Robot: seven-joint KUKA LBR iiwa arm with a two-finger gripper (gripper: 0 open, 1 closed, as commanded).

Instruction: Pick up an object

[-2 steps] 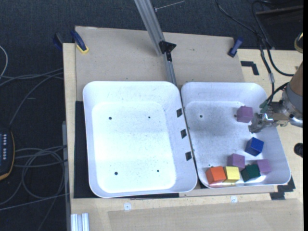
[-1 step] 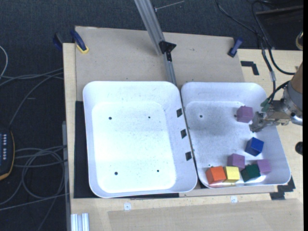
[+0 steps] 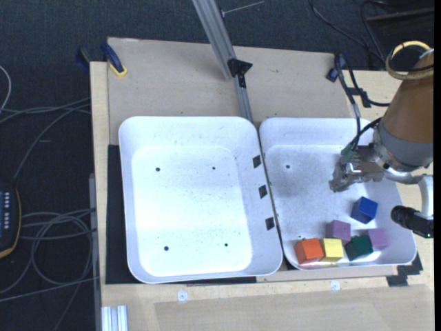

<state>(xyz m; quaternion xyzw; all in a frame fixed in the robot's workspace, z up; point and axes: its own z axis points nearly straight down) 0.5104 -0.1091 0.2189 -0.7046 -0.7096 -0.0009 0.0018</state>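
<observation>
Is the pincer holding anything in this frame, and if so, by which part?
Nothing is visibly held. The pincer hangs over bare floor of the right bin, apart from the blue block and the other blocks near the bin's front edge.

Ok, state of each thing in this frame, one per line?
gripper: over the right bin, nothing seen in it
blue block: loose, tilted, apart from the others
orange block: at the front wall, touching the yellow block
green block: beside the yellow block
</observation>
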